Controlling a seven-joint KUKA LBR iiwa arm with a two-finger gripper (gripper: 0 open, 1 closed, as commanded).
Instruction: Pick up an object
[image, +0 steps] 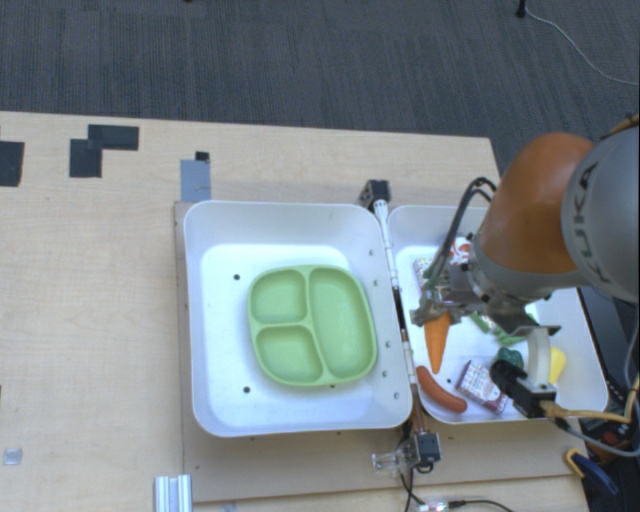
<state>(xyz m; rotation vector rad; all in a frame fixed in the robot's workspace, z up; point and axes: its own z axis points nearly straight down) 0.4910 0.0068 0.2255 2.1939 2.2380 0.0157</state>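
No text, label, brand, number or sign can be read anywhere. The small packet (481, 386) in the right bin (590, 330), just right of the sausage (441, 391), has dark red and white printing, but it is too small and blurred to make out. A second bit of red and white wrapper (461, 249) shows at the arm's edge above the carrot (436, 341), equally unreadable.

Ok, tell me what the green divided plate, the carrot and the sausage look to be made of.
Green divided plate: seemingly moulded plastic, matte with a soft sheen; uniform pale green, rounded compartment ridges.
Carrot: probably a plastic toy; even, flat orange, smooth taper.
Sausage: likely plastic or rubber toy food; smooth reddish surface with a slight gloss. Too small to tell which.
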